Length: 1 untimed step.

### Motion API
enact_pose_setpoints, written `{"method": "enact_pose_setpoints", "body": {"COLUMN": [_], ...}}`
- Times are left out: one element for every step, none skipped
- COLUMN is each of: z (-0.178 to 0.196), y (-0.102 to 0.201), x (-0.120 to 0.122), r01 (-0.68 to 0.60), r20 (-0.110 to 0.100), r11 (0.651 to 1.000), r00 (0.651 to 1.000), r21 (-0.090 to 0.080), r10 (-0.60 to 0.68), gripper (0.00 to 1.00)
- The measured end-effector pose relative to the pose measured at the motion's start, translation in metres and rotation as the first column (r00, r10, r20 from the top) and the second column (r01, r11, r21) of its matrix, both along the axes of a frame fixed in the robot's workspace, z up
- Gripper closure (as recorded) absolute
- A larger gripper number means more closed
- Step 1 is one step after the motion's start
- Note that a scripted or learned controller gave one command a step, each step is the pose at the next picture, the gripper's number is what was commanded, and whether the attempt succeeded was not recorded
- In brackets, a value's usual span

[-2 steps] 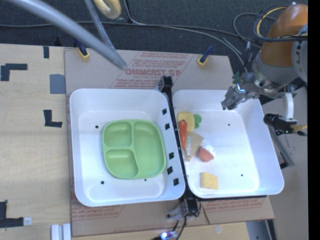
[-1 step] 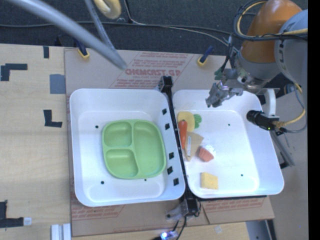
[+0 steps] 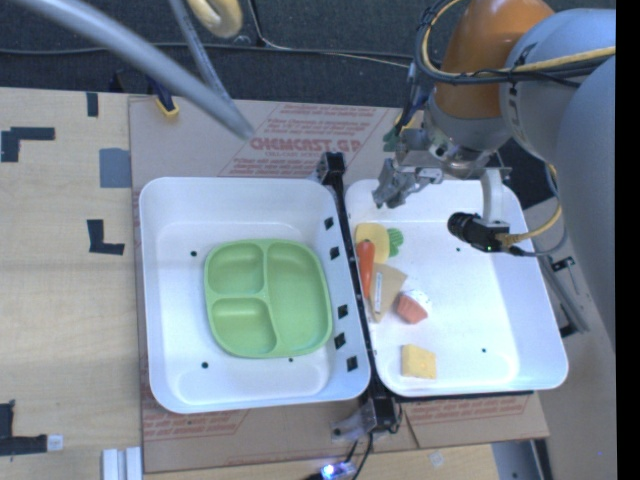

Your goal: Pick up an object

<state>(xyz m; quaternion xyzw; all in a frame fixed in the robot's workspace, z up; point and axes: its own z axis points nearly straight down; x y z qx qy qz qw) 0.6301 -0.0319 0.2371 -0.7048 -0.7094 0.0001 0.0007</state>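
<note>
Here we are above the bench, and the grey arm with its orange band (image 3: 490, 28) reaches in from the right, wrist bent down over the far edge of the right shallow white bin (image 3: 500, 288). The 2-finger gripper (image 3: 392, 194) hangs near that bin's back left corner, metal fingers pointing down and a little left. Whether those fingers are spread or pressed together, I cannot tell from this angle; nothing shows between them.

Just below the gripper, against the bin's left wall, sits the pile of small toy foods. A pale yellow rounded piece (image 3: 371, 236) lies at the top, with a small green leafy piece (image 3: 394, 238) touching its right side. A slim orange carrot-shaped piece (image 3: 366, 264) runs lengthwise under the yellow one, right along the divider. Beside it lies a tan wedge-shaped piece (image 3: 388, 286), and touching that wedge's lower right is a small reddish-pink chunk with a white top (image 3: 411, 308). Apart from the cluster, nearer the front of the bin, rests a yellow cheese-like block (image 3: 419, 361), on its own.

Over in the left shallow white bin (image 3: 170, 218), a light green plastic tray with 3 compartments (image 3: 267, 298) lies flat in the middle. Both bins sit side by side on a brown cardboard sheet with red lettering (image 3: 300, 138), which rests on the wooden bench top (image 3: 60, 288).
</note>
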Motion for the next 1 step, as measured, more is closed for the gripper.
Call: {"method": "enact_pose_setpoints", "body": {"z": [-0.0054], "y": [0.0543], "x": [0.0108], "r01": [0.0], "r20": [0.0], "r11": [1.0], "r00": [1.0], "r21": [0.0], "r10": [0.0], "gripper": [1.0]}}
